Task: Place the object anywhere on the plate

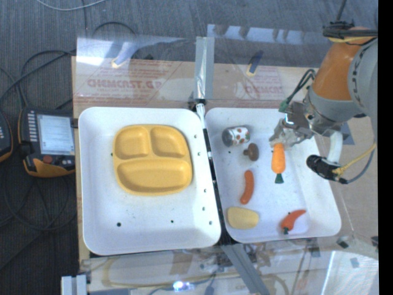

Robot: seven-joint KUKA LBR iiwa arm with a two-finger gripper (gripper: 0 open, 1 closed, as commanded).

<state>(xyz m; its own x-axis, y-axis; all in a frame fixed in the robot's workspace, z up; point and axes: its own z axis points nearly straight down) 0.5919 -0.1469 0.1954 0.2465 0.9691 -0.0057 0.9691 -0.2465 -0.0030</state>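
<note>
While the plate (153, 159) sits in the left bin (98, 226), you see the carrot (279, 160) upright in the right bin (319, 223), its top between the gripper (283, 137) fingers, closed on it

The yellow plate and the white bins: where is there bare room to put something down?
The yellow plate has three bare compartments. The left bin has open floor all around it, widest below. The right bin is crowded: carrot, sausage, potato, can and chili, with the gripper above the carrot.
</note>
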